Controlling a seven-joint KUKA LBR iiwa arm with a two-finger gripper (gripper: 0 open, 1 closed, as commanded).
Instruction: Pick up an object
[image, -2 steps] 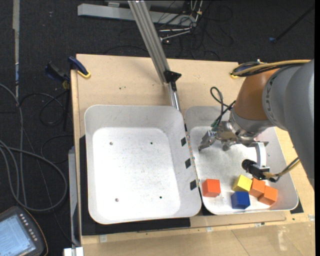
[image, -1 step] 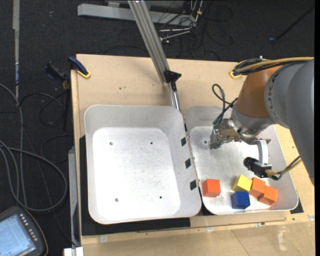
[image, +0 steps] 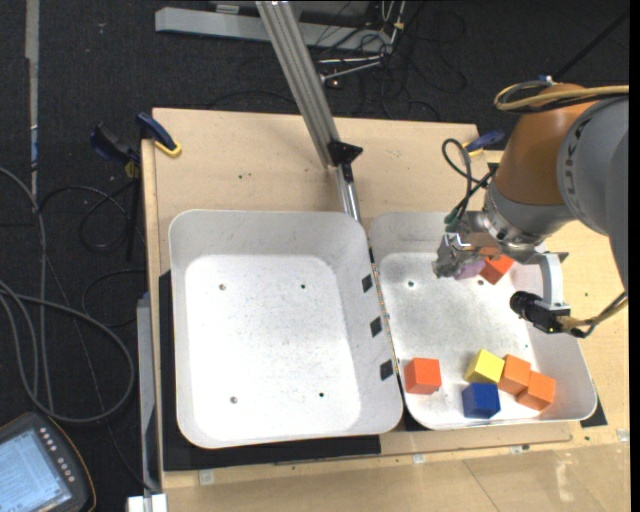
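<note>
Claw over the right bin, grip unclear

Nearest, loose blocks (image: 500, 380) clustered at the bin's (image: 430, 300) front edge (easy pickings); beyond, claw (image: 462, 262) hovering by an orange block (image: 496, 268), purple bit beneath, impossible to tell whether clamped.
</note>
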